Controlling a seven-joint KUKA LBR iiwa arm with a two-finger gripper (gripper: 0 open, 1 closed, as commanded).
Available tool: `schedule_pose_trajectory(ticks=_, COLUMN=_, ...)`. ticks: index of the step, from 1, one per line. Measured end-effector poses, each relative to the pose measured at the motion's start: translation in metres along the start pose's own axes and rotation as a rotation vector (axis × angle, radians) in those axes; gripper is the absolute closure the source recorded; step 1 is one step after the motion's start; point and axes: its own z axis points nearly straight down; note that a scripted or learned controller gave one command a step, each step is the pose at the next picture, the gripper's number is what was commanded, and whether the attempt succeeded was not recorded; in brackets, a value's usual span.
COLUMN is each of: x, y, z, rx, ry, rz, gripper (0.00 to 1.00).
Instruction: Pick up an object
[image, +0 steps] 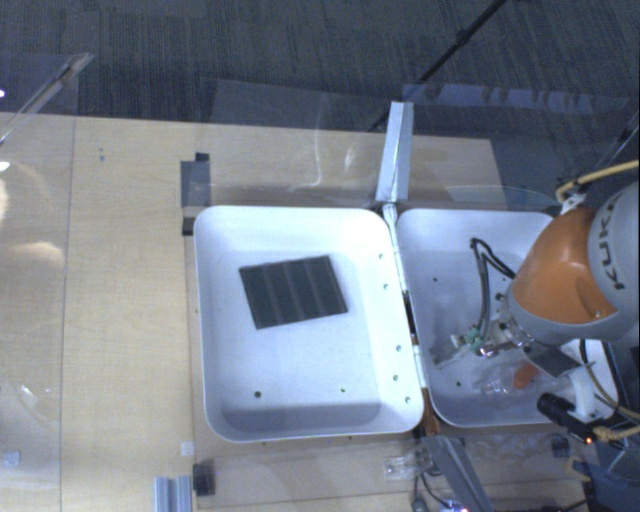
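A dark ribbed rectangular pad (293, 291) lies flat, slightly tilted.

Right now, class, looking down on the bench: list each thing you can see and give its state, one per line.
Dark ribbed panel: lying flat in the left bin, tilted slightly, untouched.
Left bin: holds the panel.
Right bin: arm reaching into it.
Gripper: low inside the right bin.
Small orange object: resting on the right bin floor, beside the gripper.

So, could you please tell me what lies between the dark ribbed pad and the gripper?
In the camera view, bare white floor, then the bins' adjoining rims, separate the pad from the gripper.
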Motion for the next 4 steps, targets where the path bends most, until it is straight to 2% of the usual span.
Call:
schedule_pose_trajectory(ticks=1, x=-0.006, y=0.045, z=0.001, rx=0.005, ry=0.003, rz=0.271, gripper=0.00)
schedule_pose_trajectory(ticks=2, x=-0.042, y=0.148, z=0.006, rx=0.010, ry=0.003, rz=0.311, gripper=0.00)
schedule_pose_trajectory(ticks=3, x=-0.097, y=0.094, z=-0.108, rx=0.012, ry=0.002, rz=0.361, gripper=0.00)
schedule_pose_trajectory(ticks=4, x=-0.110, y=0.048, z=-0.015, rx=0.016, ry=0.005, rz=0.339, gripper=0.00)
